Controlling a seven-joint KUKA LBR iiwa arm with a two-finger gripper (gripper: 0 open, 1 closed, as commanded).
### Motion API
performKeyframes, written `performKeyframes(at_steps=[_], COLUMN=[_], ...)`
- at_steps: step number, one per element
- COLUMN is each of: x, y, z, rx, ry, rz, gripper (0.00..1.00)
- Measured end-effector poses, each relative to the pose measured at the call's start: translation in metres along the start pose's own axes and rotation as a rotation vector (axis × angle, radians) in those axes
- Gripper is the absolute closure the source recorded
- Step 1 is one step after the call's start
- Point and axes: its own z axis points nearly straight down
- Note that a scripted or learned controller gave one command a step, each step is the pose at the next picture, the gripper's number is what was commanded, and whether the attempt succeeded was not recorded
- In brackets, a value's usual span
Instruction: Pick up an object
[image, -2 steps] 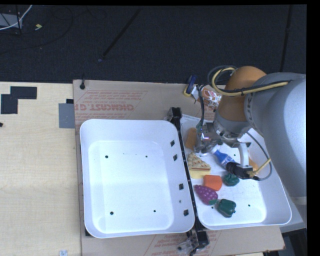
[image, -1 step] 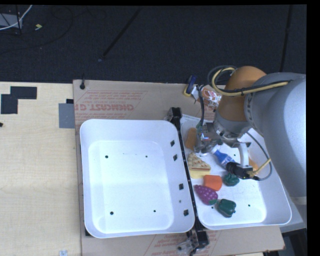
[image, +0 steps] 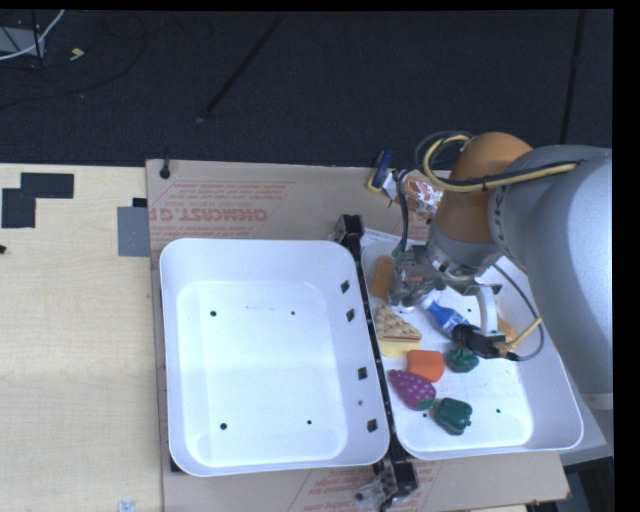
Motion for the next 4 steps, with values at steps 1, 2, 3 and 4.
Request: performKeyframes(at_steps=[1,2,3,4], x=[-0.0006,-0.0001,-0.0005,0.0002], y=[0.0,0.0,0.0,0.0], z=[0.0001,0.0001,0.0001,0.0001], rx=[0.0,0.0,0.0,0.0], ry=[0.002,0.001,0.001,0.0], rz=[0.001,0.0,0.0,-0.001], gripper=[1.0,1.0,1.0,1.0])
